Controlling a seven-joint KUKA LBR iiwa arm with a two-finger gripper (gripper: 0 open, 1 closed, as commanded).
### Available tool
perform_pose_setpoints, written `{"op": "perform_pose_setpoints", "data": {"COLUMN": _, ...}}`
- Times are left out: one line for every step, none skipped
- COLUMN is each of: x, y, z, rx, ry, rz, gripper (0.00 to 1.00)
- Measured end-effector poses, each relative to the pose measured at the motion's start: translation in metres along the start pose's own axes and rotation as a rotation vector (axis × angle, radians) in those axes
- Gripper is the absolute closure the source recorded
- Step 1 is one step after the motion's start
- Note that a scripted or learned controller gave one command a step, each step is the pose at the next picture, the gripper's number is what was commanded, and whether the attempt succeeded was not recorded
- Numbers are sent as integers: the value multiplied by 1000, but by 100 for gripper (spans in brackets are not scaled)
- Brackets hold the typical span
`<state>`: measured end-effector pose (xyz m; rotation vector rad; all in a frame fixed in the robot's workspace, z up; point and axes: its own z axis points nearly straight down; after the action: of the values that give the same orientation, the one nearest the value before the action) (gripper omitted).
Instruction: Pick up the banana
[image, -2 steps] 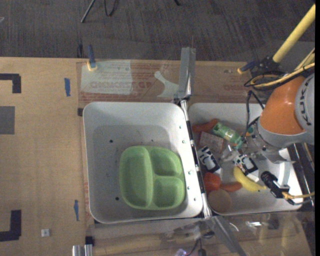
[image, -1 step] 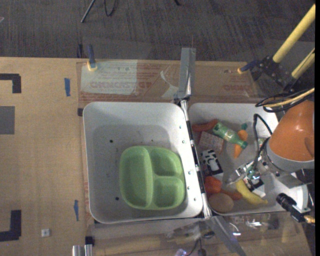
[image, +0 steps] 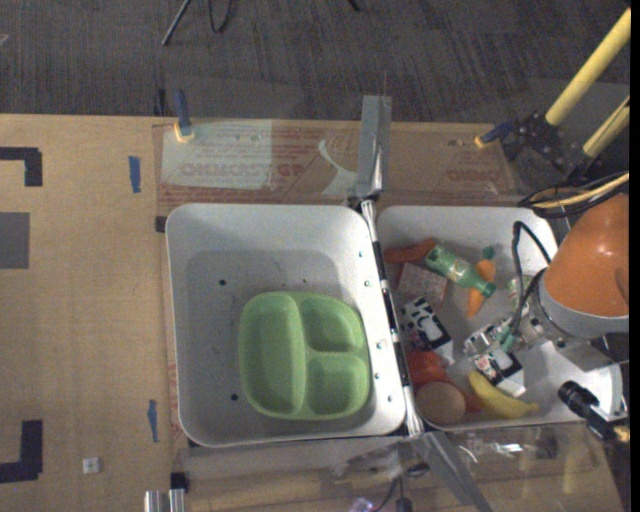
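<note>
Curved yellow banana lying at near edge of right white bin, just right of brown egg-shaped object; gripper just above it, finger state indeterminable; recommended: descend squarely across the curve's middle.

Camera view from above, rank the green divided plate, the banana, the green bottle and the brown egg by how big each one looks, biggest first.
1. Green divided plate, by far the largest.
2. Banana, though the gripper partly covers it.
3. Green bottle, close to the banana in apparent length, so that order is unsure.
4. Brown egg, shortest but rounder.
</note>
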<state>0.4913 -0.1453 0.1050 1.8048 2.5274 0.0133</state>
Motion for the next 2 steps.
{"op": "perform_pose_setpoints", "data": {"x": 40, "y": 36, "z": -104, "rx": 33, "ry": 17, "rz": 474, "gripper": 100}}
{"op": "perform_pose_setpoints", "data": {"x": -22, "y": -19, "z": -31, "rx": 37, "ry": 16, "rz": 556, "gripper": 100}}
